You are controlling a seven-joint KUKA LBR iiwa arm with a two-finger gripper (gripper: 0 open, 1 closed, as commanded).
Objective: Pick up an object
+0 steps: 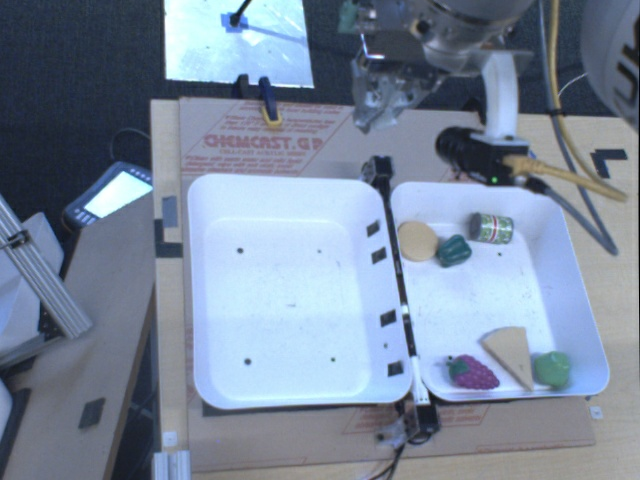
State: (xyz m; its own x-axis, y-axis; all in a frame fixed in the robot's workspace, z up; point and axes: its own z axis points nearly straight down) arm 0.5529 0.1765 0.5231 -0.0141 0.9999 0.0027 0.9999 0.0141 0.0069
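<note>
hand hovers above the bins, apparently holding nothing

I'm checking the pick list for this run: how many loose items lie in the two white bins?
6, all in the right bin: tan disc, green pepper and small can at the far side; purple grapes, tan wedge and green ball along the near edge.

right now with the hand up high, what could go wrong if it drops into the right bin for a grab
Three risks, as I judge them. The round tan piece and green pepper touch, so the hand could nudge both and close on neither. The purple grapes, tan wedge and green ball hug the right bin's near wall, cramping access. The small can lies sideways and may roll.
</note>
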